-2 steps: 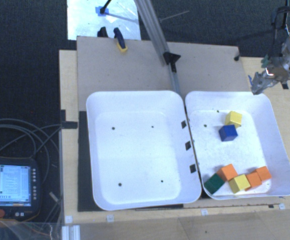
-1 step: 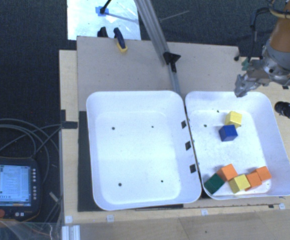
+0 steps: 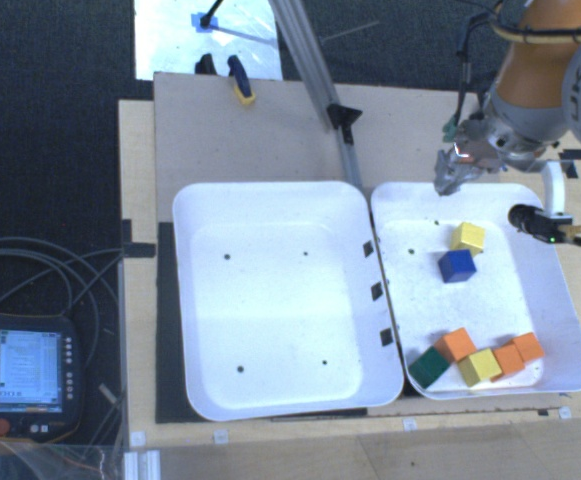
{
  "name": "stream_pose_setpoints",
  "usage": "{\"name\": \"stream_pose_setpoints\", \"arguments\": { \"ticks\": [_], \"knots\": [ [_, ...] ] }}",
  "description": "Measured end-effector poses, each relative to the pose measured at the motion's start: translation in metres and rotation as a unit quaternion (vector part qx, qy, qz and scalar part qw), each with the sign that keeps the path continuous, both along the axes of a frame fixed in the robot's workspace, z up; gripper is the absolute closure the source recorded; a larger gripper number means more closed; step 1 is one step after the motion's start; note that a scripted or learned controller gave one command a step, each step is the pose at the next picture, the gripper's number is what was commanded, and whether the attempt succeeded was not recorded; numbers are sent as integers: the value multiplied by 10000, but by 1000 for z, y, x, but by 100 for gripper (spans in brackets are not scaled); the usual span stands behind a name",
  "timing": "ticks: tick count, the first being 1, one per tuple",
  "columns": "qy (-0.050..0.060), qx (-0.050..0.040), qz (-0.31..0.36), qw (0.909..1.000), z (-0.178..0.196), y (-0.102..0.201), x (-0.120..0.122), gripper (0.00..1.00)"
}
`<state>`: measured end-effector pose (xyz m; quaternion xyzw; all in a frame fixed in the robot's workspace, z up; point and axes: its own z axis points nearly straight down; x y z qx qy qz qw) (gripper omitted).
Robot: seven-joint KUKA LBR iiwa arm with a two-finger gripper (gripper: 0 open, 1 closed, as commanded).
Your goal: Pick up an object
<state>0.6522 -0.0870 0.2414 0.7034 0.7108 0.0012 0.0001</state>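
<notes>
The right bin (image 3: 560, 303) holds several small blocks. A yellow block (image 3: 468, 236) and a blue block (image 3: 457, 265) lie near its middle. Along the front wall sit a green block (image 3: 429, 367), an orange block (image 3: 458, 344), a yellow block (image 3: 480, 366) and two more orange blocks (image 3: 519, 352). My gripper (image 3: 454, 179) hangs over the bin's back edge, above and just behind the upper yellow block, with nothing seen between its fingers.
The left bin (image 3: 270, 298) lies beside the right one. A slanted metal pole (image 3: 310, 58) rises behind the bins. Clamps (image 3: 235, 76) rest at the bench's back. A teach pendant (image 3: 25, 373) with cables sits far left.
</notes>
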Motion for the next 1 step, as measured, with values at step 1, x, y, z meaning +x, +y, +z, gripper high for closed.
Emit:
{"name": "stream_pose_setpoints", "arguments": {
  "ticks": [1],
  "knots": [
    [-1,1,-2,10000,-7,48,3,100]
  ]
}}
